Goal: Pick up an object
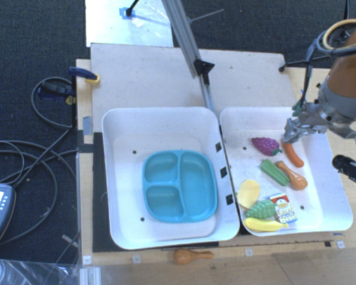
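Observation:
The right bin (338, 183) holds several toy foods: purple grapes (265, 145), an orange-red carrot (293, 154), a green cucumber (274, 172), an orange drumstick (293, 177), a pale yellow slice (248, 193), a green bumpy piece (262, 209), a yellow banana (264, 224) and a small carton (282, 208). My gripper (291, 133) hangs over the back right part of this bin, just above the carrot's far end and to the right of the grapes. Nothing is seen held under it.
The left bin (121, 159) holds a blue divided plate (180, 186). An orange toy (193, 255) lies on the bench in front of the bins. A grey pole (184, 31) slants down to the bins' shared back edge. Cables lie on the floor at left.

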Motion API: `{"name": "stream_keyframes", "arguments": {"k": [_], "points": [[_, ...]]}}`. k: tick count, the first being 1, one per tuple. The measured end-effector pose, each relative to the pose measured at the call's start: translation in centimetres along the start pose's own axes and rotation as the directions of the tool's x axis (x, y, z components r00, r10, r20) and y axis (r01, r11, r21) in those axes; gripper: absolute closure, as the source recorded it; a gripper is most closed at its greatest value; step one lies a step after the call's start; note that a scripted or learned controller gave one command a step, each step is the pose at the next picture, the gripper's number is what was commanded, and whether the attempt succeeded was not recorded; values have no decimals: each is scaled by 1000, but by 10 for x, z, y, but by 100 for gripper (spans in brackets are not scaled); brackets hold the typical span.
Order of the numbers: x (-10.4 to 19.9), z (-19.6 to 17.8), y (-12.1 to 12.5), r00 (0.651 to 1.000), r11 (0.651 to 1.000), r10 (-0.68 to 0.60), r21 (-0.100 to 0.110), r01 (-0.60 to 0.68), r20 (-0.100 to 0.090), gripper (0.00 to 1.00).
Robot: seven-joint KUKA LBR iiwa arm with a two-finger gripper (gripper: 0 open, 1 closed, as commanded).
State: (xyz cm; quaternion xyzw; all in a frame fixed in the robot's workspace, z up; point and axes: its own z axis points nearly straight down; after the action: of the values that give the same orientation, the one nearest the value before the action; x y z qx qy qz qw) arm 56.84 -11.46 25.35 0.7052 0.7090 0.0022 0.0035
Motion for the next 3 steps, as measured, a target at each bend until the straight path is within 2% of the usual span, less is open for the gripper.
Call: {"name": "stream_keyframes", "arguments": {"k": [1, 3], "points": [[0, -42, 2, 1000, 1000, -1, 1, 1, 0, 100], [103, -33, -2, 1000, 1000, -5, 7, 5, -4, 100]]}}
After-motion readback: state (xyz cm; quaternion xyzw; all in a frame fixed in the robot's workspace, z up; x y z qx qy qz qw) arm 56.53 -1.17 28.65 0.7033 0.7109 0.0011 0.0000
